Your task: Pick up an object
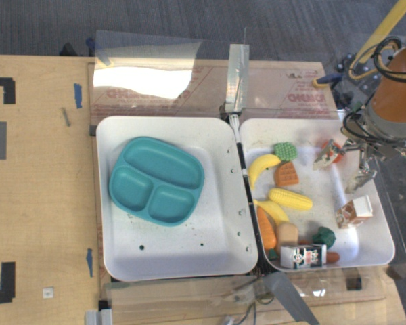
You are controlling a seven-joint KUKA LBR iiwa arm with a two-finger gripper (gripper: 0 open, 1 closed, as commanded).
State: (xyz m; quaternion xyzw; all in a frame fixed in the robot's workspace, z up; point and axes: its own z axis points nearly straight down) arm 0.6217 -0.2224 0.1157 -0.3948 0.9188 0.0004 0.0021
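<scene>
The right bin [382, 239] holds several toy foods: a yellow banana [260, 166], a green piece [284, 150], an orange wedge [287, 175], a corn cob [291, 198], a carrot [267, 229], a black-and-white carton [304, 255], a dark green piece [323, 236], a brown-and-white box [355, 211] and a small red-and-white item [329, 152]. My gripper [365, 171] hangs over the right part of this bin. It is just right of the red-and-white item and above the brown-and-white box. I see nothing held in it.
The left bin [216, 249] carries a teal divided plate [157, 180]. A clear upright divider [237, 80] stands behind the seam between the bins. Cables and the orange band of the arm [392, 100] crowd the upper right corner.
</scene>
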